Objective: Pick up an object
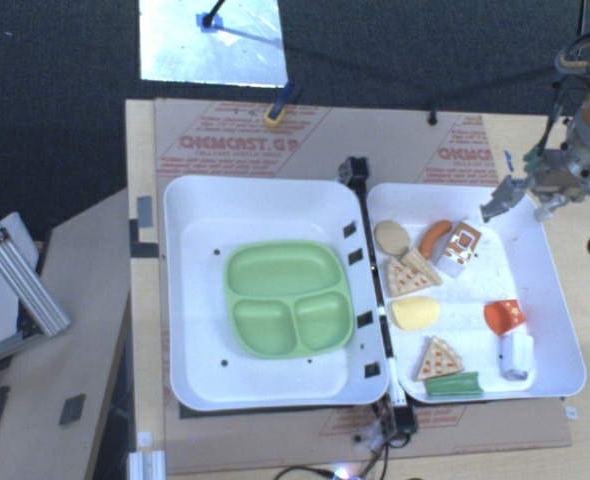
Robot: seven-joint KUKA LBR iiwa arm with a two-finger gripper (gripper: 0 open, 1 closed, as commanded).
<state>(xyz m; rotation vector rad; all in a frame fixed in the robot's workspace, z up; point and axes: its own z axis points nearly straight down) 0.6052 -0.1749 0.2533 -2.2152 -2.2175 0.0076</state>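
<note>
Nearest the camera, at six o'clock in the right white bin [565,353], a flat green strip [453,384] and a small waffle wedge [438,358] are seen, with a white-and-red bottle [512,340] at four o'clock. Further in, a yellow lemon-shaped piece [415,313], a larger waffle wedge [409,274], a sausage [435,237] and a printed carton [460,246] are found. A green divided plate [287,298] is held by the left white bin [195,228]. Farthest, at two o'clock, the gripper [503,200] is poised above the rim; its opening cannot be told. Nothing is seen held. The approach step is judged in hand; a descent toward the carton is called for next.
</note>
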